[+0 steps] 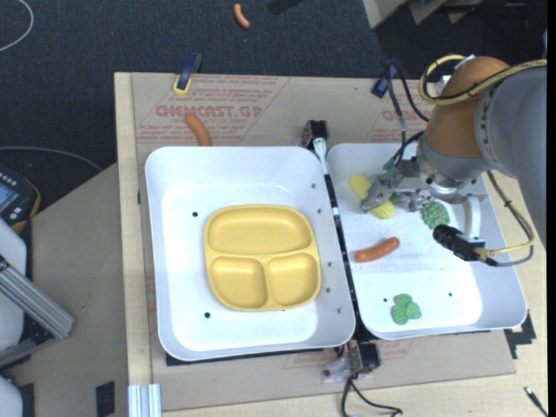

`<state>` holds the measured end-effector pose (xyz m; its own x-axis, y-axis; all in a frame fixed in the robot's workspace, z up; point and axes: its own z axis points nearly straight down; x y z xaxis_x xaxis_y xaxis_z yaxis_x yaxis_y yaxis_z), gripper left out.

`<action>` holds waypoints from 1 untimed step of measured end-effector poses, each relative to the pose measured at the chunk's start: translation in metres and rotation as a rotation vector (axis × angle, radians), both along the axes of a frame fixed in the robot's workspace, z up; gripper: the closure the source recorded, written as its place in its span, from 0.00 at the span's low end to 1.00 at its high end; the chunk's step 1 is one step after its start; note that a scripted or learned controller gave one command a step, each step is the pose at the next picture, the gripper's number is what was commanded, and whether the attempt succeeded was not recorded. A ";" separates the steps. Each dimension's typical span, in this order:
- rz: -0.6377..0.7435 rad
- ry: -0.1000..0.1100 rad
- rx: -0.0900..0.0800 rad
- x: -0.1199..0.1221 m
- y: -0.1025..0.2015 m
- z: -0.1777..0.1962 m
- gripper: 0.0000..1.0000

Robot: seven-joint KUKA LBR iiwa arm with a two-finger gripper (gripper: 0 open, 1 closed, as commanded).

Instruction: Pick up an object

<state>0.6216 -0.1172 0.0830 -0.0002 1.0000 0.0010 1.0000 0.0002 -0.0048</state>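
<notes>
A green leafy toy [405, 308] is seen nearest, low in the right bin [495, 298]. Above it lie an orange sausage [377, 250] and a yellow corn piece [361, 184], the latter partly hidden by the jaws [382, 196]. The jaws' opening cannot be told. The arm [486, 111] is bent down over a half-covered green object [433, 212].

Yellow three-compartment plastic tray [261, 256] lying in the left shallow white bin [165, 233]. Orange sausage-shaped piece [198, 129] on the brown printed board [261, 102] behind that bin (a second such piece [241, 15] on the dark floor beyond).
</notes>
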 end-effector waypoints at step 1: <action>-0.001 -0.004 -0.001 0.001 0.000 0.013 1.00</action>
